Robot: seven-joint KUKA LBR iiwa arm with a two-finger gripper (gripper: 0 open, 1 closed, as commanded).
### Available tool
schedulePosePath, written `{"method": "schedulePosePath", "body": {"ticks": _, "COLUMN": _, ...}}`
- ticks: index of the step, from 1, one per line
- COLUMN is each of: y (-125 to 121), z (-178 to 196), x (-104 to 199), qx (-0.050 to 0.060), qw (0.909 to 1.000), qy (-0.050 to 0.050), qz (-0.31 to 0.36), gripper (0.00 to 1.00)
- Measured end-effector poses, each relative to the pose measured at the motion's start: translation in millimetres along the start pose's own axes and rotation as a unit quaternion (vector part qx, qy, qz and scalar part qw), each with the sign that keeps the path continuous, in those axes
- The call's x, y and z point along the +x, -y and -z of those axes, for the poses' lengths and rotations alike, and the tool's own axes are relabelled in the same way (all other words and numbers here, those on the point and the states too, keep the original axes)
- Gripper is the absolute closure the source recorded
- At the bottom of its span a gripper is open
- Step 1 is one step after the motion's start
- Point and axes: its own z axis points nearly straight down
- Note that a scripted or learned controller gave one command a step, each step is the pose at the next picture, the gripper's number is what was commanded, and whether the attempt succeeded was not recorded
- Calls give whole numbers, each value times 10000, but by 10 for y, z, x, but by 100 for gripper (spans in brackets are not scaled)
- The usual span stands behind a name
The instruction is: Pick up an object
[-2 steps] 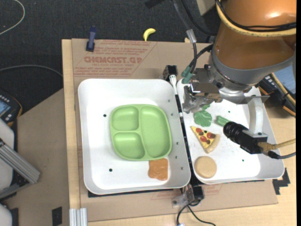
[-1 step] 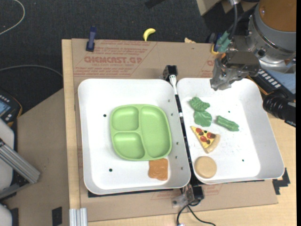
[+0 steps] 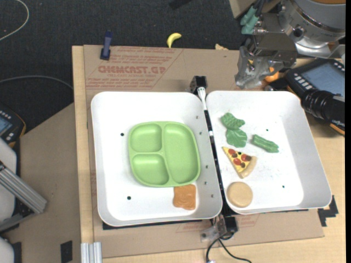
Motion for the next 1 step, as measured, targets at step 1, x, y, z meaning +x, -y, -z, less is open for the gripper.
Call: {"method": "schedulePosePath", "body": {"ticks": 1, "y": 14, "z": -844, "x": 274, "qx": 87, "qw": 10000, "qy": 24, "qz": -10, "gripper": 100}}
